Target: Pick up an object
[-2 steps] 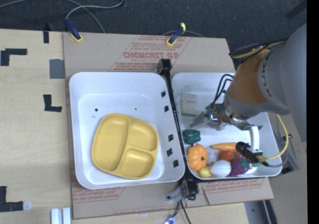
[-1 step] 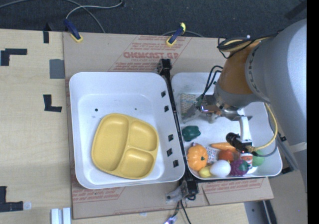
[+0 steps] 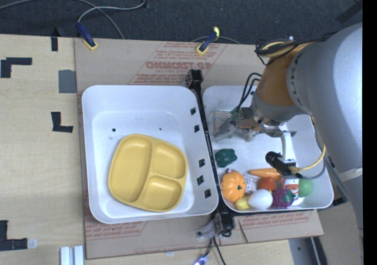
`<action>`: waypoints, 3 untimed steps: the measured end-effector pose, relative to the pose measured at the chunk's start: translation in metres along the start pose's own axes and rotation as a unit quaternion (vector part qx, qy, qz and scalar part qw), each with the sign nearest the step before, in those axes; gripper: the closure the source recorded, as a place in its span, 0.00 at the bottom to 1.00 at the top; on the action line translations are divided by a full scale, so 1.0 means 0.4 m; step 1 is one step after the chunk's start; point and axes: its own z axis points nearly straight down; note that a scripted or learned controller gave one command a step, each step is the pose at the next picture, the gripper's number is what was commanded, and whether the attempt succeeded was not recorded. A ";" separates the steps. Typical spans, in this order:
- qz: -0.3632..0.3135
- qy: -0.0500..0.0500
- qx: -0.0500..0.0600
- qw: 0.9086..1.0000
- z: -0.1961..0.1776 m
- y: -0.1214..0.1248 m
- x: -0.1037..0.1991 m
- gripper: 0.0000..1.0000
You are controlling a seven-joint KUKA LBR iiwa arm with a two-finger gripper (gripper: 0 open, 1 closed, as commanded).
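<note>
Reaching in from the right, the grey arm (image 3: 330, 81) lowers its gripper (image 3: 235, 123) into the right bin (image 3: 321, 202), at the upper left corner; whether it is clenched or released cannot be told. Toy food crowds the bin's near edge: a small pumpkin (image 3: 232, 184), white egg (image 3: 260, 199), carrot (image 3: 264, 172), green piece (image 3: 225, 155). A yellow divided plate (image 3: 148, 172) lies in the left bin (image 3: 100, 105).

I see a yellow divided tray (image 3: 148, 173) in the left bin (image 3: 94, 140); two clamps (image 3: 87, 36), I think, pin the cardboard sheet (image 3: 165, 63).
</note>
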 end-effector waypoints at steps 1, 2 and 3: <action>0.000 0.000 0.000 1.000 0.000 0.086 0.003 0.00; -0.001 0.000 0.000 1.000 0.002 0.173 -0.022 0.00; -0.001 -0.002 0.000 1.000 -0.023 0.172 -0.022 1.00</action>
